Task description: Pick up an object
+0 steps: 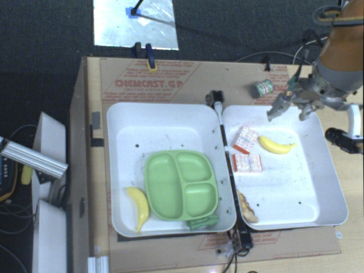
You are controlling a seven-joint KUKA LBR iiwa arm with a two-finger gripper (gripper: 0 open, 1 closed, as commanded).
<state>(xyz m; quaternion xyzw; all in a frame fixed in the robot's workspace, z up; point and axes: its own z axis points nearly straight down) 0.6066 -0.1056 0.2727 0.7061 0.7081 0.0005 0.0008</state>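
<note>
Two shallow white bins are seen side by side on a brown cardboard sheet (170, 75), on which red printing reading roughly "CHEMCAST GP" can be made out, upside down as viewed; the smaller lines of print are too fine to be read.

The gripper (293, 108) is seen above the far edge of the right bin (318, 198), its two fingers spread apart with nothing between them. A banana (276, 145) lies in the right bin just below the gripper, apart from it. Beside the banana, two red-and-white packets (246, 151) are found near the divider; their printing is too small to be read. A brownish item (247, 207) rests at the near left corner of that bin.

In the left bin (131, 124), a green divided plate (181, 185) is set, with a second banana (138, 207) just beside its left edge and a green object (202, 222) touching its near rim.

A small can (263, 88) with an unreadable label lies on the cardboard behind the right bin.
</note>
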